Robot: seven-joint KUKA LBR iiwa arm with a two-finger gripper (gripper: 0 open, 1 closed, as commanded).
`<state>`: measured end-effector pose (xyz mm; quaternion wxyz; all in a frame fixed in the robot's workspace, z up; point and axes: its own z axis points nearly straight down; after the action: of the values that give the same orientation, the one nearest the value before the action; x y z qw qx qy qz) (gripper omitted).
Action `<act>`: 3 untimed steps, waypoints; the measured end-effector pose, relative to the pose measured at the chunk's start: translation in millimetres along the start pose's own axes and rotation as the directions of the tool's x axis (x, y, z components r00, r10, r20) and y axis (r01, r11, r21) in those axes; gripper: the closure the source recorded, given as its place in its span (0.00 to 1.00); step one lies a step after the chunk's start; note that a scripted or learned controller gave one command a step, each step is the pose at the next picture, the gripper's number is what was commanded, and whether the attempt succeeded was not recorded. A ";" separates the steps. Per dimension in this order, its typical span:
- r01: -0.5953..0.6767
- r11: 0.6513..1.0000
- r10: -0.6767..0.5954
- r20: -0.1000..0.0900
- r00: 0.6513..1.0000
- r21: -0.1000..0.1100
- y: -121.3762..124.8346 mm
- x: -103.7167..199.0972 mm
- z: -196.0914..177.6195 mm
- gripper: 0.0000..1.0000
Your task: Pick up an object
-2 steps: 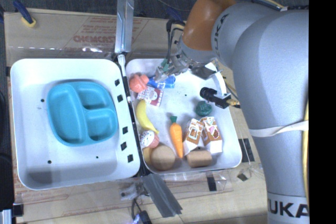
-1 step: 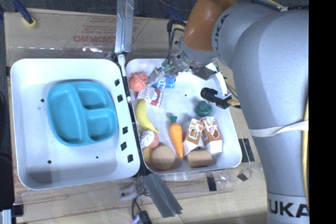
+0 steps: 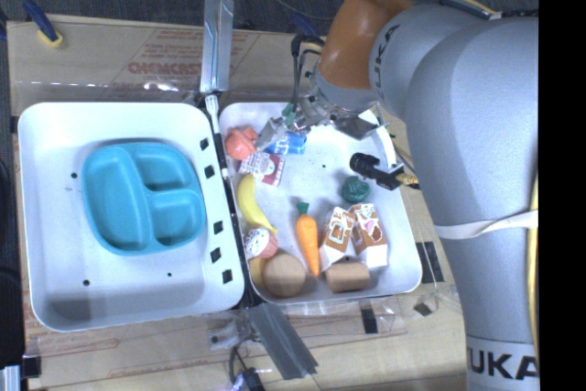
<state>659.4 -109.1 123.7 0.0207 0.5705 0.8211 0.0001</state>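
The right bin [image 3: 403, 266] holds several toy foods: a yellow banana [image 3: 251, 202], an orange carrot [image 3: 307, 238], a salmon-pink piece [image 3: 241, 144], a small red-and-white packet [image 3: 263, 166], a blue-and-white piece [image 3: 294, 143], a dark green round piece [image 3: 355, 190], two small cartons [image 3: 352, 230], a tan potato-like lump [image 3: 283, 275] and a brown block [image 3: 347, 276]. My gripper [image 3: 291, 124] reaches down at the bin's far side, right over the blue-and-white piece. The wrist hides the fingertips.
The left bin [image 3: 41, 224] holds a blue divided tray [image 3: 145, 194]. A metal divider [image 3: 216, 50] stands between the bins at the back. My big grey arm [image 3: 467, 105] covers the bench's right side. A black part [image 3: 374, 168] juts over the right bin.
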 end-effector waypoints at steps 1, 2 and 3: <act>0.347 0.938 -0.347 -0.032 0.937 0.006 -7.1 8.4 24.8 0.00; 0.557 0.830 -0.557 -0.037 0.830 -0.001 -2.0 1.9 -13.5 0.00; 0.030 0.999 -0.029 -0.036 0.999 0.027 -38.2 -11.9 15.0 0.00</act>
<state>628.3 -134.0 108.2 -0.0020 0.5586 0.8295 -0.0012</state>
